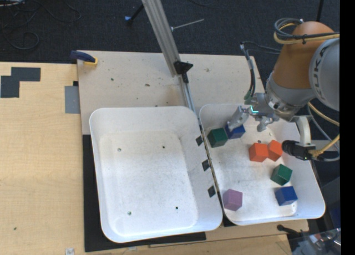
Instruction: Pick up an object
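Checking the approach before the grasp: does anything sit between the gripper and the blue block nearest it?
Nothing visible does. The gripper is right over the blue block in the right bin. A green block touches the blue one's left side and could crowd the grasp.

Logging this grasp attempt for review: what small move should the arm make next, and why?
Probably lower a little onto the blue cube: the gripper hangs right over it, beside the dark green cube at the right bin's upper left.
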### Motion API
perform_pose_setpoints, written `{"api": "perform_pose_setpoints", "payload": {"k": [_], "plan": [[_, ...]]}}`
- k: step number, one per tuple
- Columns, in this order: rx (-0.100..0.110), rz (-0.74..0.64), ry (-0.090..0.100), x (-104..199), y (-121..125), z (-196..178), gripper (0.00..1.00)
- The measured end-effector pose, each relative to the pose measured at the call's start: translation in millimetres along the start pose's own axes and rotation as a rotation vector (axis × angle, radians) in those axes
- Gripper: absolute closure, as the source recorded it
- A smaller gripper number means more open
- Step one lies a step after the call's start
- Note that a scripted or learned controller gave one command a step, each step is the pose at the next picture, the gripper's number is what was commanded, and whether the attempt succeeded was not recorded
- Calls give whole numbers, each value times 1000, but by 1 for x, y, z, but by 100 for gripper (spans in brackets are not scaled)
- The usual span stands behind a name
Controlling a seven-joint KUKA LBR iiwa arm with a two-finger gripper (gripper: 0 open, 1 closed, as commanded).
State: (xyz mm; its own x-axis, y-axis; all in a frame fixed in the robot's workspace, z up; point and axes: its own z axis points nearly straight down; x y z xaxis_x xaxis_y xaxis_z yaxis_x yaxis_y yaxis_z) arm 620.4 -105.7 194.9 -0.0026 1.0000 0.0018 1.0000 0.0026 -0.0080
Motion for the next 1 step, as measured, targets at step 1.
{"api": "perform_pose_setpoints", "payload": {"k": [1], "plan": [[-5, 1, -1, -1, 1, -3, 0]]}}
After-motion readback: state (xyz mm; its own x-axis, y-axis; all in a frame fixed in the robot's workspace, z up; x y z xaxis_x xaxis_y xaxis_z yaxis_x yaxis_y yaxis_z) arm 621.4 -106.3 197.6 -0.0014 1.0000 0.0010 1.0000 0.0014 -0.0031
